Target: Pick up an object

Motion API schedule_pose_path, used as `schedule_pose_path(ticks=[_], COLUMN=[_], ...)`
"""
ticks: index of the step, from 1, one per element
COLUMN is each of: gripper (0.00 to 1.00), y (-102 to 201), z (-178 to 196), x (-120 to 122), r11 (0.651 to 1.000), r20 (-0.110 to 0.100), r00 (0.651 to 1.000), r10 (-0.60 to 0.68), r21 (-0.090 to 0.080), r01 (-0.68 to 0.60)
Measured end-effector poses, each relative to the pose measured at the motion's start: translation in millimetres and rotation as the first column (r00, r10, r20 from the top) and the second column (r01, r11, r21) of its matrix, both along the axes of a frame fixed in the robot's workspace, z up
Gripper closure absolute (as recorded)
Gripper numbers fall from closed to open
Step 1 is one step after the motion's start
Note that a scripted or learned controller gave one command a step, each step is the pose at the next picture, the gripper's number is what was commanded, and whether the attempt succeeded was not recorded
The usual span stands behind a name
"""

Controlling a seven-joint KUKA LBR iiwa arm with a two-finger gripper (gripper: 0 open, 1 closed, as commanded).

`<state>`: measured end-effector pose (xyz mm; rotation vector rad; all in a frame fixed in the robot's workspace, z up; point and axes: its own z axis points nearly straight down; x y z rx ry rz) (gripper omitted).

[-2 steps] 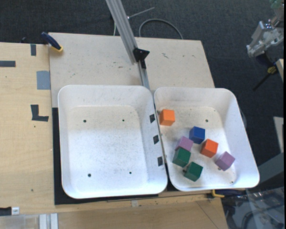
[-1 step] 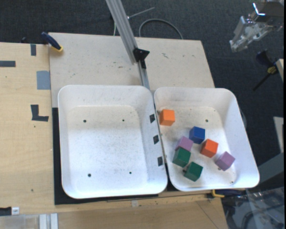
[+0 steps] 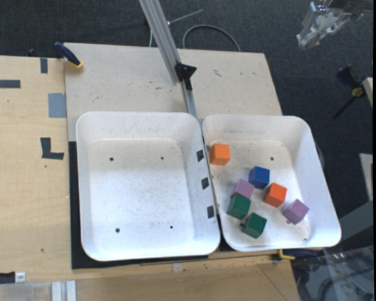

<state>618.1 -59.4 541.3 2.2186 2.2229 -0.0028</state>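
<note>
Cubes, seven, small and matte, in right bin: two orange, two green, two purple, one blue. Left bin shallow white plastic, speckled. Gripper upper right, off the bench.

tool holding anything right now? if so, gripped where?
Nothing held. The tool is up at the top right, outside the bins, with nothing between its fingers. All seven blocks sit in the right bin, including the lone orange block.
</note>
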Motion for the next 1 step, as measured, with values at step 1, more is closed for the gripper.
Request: schedule_pose_path(ticks=[1], gripper=[1.00], y=[-9.6], z=[-0.3], x=[42.9], r11=[1.000], r20=[0.000], r00=[1.000], r10=[-0.002], r21=[-0.001], r01=[0.002])
